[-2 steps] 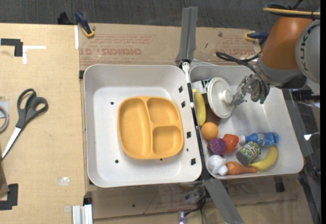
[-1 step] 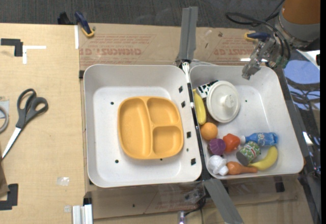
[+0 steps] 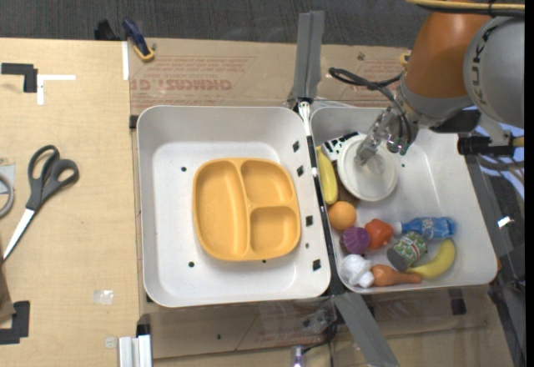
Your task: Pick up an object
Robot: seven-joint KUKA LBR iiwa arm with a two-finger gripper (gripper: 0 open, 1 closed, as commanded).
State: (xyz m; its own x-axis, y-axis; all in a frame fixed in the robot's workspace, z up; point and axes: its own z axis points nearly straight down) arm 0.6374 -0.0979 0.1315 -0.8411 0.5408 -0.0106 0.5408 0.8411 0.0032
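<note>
Flanking scissors [image 3: 37,182], wooden bench [image 3: 67,273]

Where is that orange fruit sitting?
The orange lies in the right bin, near its left wall, just below the banana and above the purple grapes.

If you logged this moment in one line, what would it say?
arm: over right bin | pincer: above white bowl | yellow tray: left bin

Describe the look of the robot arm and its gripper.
The arm is thick, rounded and grey, with a broad orange band above the wrist and dark lettering on its casing. Black cables loop beside the wrist. The gripper is small, metallic and grey.
</note>
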